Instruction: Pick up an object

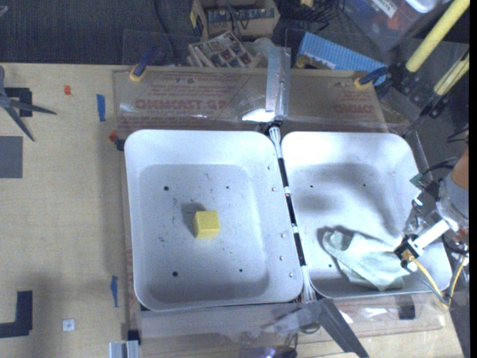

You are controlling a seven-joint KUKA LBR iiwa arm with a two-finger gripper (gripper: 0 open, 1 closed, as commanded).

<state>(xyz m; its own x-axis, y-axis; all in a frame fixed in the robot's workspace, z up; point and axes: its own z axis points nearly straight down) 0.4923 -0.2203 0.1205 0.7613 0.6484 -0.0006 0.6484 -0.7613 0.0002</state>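
In the right bin (387,155), toward five o'clock, a crumpled pale cloth (361,259) lies; the gripper (414,246) sits at its three o'clock edge; a yellow block (207,224) rests mid left bin (149,155).

Grey metal wrist at the frame edge, pale white gripper (417,242) piece with a black and yellow tip, thin yellow cable trailing beneath, orange hint above.

Small yellow block (207,224) lies mid-floor in left white bin (149,155). Crumpled pale-green cloth (361,259) in right white bin (335,155), front corner; gripper (408,250) at cloth's right edge.
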